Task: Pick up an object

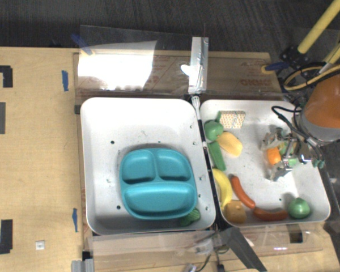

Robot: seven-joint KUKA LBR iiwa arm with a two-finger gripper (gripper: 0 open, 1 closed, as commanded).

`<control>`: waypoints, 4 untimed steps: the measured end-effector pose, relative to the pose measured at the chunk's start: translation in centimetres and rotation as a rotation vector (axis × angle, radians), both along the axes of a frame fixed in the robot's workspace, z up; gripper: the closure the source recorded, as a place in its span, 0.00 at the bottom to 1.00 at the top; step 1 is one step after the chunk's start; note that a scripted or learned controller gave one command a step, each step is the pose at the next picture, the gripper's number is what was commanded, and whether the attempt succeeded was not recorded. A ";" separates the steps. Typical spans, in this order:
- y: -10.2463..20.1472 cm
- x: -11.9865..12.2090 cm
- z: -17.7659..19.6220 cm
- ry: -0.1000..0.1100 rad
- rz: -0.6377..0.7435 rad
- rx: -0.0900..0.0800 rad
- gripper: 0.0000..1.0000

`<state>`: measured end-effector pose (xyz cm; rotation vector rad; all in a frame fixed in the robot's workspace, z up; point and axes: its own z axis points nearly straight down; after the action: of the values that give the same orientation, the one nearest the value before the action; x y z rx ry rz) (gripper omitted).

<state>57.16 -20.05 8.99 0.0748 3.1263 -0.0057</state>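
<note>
The orange toy (273, 156) lies in the right bin (323, 200), between my gripper's (279, 158) fingers, which pinch it. My arm (326, 109) reaches in from the right, wrist bent down over the bin.

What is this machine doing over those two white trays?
A robot arm reaches in from the right over the right bin, which holds toy food: a banana, a sausage, a green apple and more. Its tool is down among them, at a small orange piece; whether it has actually gripped that piece I cannot tell. The left bin holds a teal divided plate. The job is simply picking up an object.
</note>
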 end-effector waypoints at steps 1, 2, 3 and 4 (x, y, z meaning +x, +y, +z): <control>1.6 -2.4 -0.1 0.002 -0.176 0.004 0.00; 1.6 -1.9 1.3 -0.013 -0.174 -0.001 1.00; 1.7 -2.0 1.2 -0.011 -0.173 -0.001 0.00; 1.7 -0.5 -0.1 0.003 -0.265 0.005 0.00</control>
<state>56.66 -18.37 8.90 0.4876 3.0926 -0.0004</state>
